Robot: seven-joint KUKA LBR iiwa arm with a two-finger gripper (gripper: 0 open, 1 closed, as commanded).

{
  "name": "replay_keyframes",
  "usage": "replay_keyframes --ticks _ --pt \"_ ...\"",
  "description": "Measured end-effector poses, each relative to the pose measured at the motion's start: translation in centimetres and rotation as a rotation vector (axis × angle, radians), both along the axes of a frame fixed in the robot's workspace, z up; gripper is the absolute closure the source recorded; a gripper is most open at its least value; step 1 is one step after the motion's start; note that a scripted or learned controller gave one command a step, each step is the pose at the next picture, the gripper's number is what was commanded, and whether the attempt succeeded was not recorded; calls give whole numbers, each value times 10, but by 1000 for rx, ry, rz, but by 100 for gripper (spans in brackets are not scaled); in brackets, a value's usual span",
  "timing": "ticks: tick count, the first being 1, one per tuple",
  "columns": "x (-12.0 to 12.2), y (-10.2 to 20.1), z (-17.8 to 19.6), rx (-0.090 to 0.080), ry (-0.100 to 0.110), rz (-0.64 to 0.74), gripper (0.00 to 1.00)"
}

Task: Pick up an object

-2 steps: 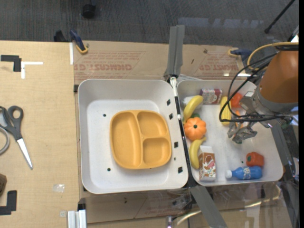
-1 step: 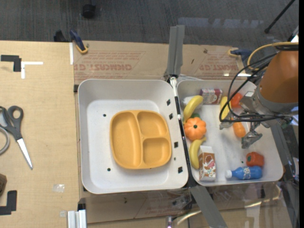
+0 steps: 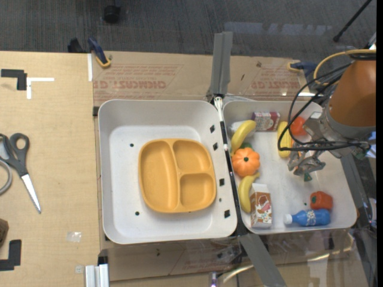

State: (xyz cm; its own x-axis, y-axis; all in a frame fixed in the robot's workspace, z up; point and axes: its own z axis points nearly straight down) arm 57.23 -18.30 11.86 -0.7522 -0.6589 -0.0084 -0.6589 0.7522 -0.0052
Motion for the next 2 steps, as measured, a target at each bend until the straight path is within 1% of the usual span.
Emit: replay_keyframes --ticks 1,2 --pt "33 -38 91 -1 3 250 100" --pt "18 -22 -7 1 6 -262 100"
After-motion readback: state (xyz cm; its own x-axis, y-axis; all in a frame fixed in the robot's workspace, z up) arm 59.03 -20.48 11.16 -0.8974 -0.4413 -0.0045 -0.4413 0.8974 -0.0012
